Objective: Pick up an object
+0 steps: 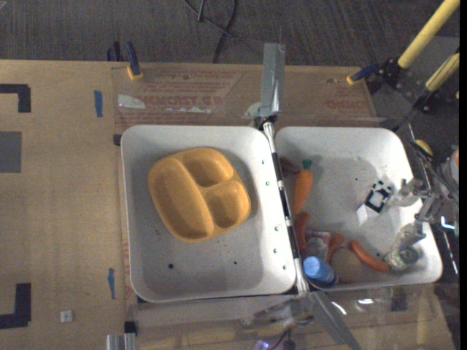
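Camera view: the gripper [408,243] is hanging low over the right bin [343,141], at its right edge, near a toy hot dog [368,257]; whether it is clenched or released I cannot tell. This looks like the approach step, nothing visibly grasped. Next it needs centring over the hot dog or the toy carrot [303,186]. Printing on the cardboard [182,93] on the counter [58,195] is reading backwards, illegible.
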You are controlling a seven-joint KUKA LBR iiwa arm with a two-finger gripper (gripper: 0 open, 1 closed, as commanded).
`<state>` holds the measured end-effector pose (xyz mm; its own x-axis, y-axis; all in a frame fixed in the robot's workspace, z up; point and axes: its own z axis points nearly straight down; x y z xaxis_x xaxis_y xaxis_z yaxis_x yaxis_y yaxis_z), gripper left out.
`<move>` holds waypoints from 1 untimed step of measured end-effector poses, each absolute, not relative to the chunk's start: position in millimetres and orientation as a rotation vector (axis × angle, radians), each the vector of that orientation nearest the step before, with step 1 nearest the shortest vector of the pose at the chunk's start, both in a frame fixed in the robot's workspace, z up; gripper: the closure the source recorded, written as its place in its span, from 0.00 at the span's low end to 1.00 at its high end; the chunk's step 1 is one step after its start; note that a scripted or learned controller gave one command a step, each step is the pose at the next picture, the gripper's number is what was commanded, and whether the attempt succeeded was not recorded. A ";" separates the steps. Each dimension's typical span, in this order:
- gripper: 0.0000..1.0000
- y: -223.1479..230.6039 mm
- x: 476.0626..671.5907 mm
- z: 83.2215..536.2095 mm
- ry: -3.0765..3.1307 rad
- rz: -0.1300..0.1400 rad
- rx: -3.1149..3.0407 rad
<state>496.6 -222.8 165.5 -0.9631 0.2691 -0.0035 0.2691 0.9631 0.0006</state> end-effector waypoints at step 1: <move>0.00 -221.9 610.5 141.1 3.129 -0.001 0.125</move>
<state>610.5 -221.9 141.1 -0.9968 0.0796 -0.0100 0.0796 0.9968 0.0000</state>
